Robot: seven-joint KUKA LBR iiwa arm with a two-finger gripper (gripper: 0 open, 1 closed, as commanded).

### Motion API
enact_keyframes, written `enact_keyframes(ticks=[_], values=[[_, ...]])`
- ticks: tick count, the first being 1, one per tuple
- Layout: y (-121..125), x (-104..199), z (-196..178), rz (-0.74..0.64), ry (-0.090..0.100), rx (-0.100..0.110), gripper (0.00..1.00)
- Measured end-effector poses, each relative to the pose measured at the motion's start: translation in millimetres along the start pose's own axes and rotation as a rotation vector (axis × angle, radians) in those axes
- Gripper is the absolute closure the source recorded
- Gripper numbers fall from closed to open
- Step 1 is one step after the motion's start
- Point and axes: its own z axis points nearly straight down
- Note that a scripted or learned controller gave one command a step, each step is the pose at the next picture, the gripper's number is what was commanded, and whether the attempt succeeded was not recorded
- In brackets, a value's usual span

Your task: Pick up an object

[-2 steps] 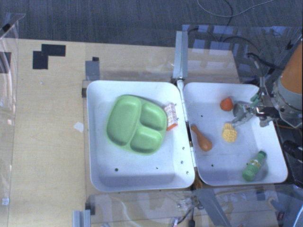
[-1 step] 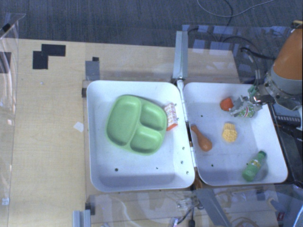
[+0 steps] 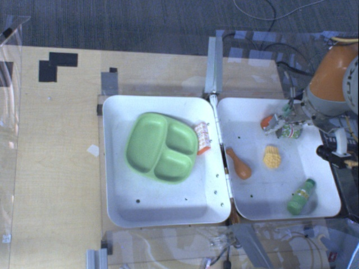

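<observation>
Down front in right white bin (image 3: pixel 328 206): green plastic bottle (image 3: pixel 301 196) on its side. Further back, yellow corn cob (image 3: pixel 272 157), brown drumstick-shaped toy (image 3: pixel 239 164). Gripper (image 3: pixel 283 120) low at far side, right over small green-white can (image 3: pixel 290 130) and orange-red bit (image 3: pixel 267 120); grip state impossible to tell. Green divided plastic plate (image 3: pixel 161 146) over in left bin (image 3: pixel 120 206).

plate (image 3: pixel 161 147) in left bin (image 3: pixel 115 167), corn (image 3: pixel 272 157) in right bin (image 3: pixel 247 114)
</observation>
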Motion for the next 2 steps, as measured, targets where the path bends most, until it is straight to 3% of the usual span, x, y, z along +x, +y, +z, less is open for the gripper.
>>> enact_keyframes(ticks=[1,2], values=[[14,-22,29,0.009,0.011,0.025,0.00],[44,-2,31,0.044,0.011,0.026,0.00]])
